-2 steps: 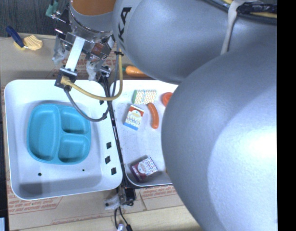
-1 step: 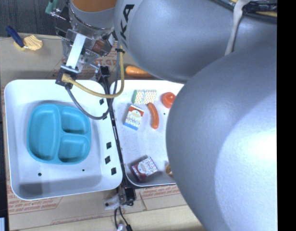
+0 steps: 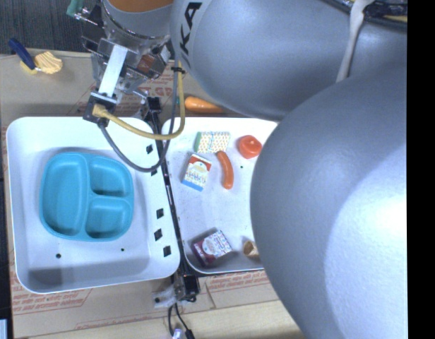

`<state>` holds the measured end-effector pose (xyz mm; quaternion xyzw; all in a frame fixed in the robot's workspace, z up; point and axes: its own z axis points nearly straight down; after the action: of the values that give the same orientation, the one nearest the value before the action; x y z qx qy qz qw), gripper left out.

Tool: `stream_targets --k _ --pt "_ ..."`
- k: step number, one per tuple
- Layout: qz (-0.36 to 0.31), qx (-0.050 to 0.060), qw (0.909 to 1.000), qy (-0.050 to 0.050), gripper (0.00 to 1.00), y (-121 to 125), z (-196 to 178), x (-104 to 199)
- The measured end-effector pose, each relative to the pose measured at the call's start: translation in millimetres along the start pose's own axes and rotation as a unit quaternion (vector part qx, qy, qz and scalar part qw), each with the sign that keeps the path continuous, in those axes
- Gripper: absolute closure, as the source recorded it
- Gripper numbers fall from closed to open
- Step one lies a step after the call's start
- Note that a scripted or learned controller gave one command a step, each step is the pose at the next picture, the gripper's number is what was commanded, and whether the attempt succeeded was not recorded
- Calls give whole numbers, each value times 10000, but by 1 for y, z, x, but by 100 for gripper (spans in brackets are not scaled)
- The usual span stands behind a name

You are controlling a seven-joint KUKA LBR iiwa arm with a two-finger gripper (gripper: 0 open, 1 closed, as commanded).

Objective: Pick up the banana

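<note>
Hovering at the left bin's (image 3: 16, 189) far edge, my jaws' state I cannot tell; nor the banana's place, perhaps rightward in the right bin (image 3: 203, 214).

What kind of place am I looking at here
Probably a robotics lab bench for pick-and-place trials: a large grey arm reaches over two white bins, one holding a blue divided tray, the other toy food.

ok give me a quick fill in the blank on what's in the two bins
1. The divided tray in the left bin is coloured ____.
2. The tray has ____ compartments.
3. The sausage lies in the ____ bin.
4. The round tomato is coloured ____.

Missing words: blue; three; right; red
</note>
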<state>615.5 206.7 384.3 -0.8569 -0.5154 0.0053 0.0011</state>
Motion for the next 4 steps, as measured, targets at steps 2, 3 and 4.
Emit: stream_targets --k 2,3,4 --pt "1969 -3 9804 15 100 16 115 -95" --pt "2324 1 9726 16 100 -26 189 -21" --pt "2562 -3 9666 19 100 -23 183 -101"
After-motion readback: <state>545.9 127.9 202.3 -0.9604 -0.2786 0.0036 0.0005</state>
